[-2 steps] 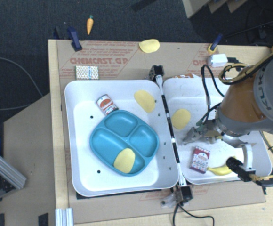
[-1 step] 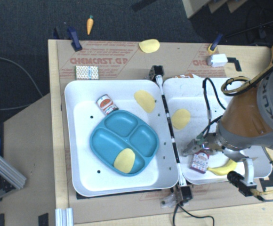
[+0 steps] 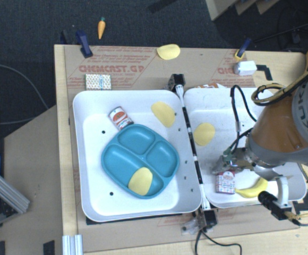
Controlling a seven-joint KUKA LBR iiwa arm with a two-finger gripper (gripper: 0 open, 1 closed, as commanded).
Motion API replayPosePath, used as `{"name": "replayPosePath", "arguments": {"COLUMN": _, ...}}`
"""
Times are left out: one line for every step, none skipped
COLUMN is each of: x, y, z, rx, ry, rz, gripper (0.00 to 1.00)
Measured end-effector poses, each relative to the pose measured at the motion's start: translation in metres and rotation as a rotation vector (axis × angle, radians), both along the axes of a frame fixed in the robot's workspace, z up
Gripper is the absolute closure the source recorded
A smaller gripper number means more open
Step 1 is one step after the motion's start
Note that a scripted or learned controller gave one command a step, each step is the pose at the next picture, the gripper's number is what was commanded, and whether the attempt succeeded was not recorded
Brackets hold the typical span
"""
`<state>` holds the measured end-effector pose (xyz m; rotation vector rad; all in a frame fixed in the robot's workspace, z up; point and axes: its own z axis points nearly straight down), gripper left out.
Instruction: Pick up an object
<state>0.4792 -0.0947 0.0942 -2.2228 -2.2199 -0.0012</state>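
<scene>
End effector (image 3: 225,165), state indiscernible, above carton (image 3: 225,183): light, stiff, likely crushable; grip its 2 flat sides.

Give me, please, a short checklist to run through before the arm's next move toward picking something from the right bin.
1. Hand is over the right bin: ok.
2. A target lies close: small red-and-white carton just below the hand: ok.
3. Carton between the fingers: cannot tell, the wrist hides them.
4. Neighbour crowding the target: banana lies right beside the carton: not ok.
5. Yellow chip sits apart from the hand: ok.
6. Black cable crosses the bin near the wrist: not ok.
</scene>
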Motion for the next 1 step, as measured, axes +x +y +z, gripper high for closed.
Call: {"name": "replayPosePath", "arguments": {"x": 0.0451, "y": 0.0718, "z": 0.0902, "rx": 0.000, "ry": 0.001, "rz": 0.002, "gripper": 1.00}}
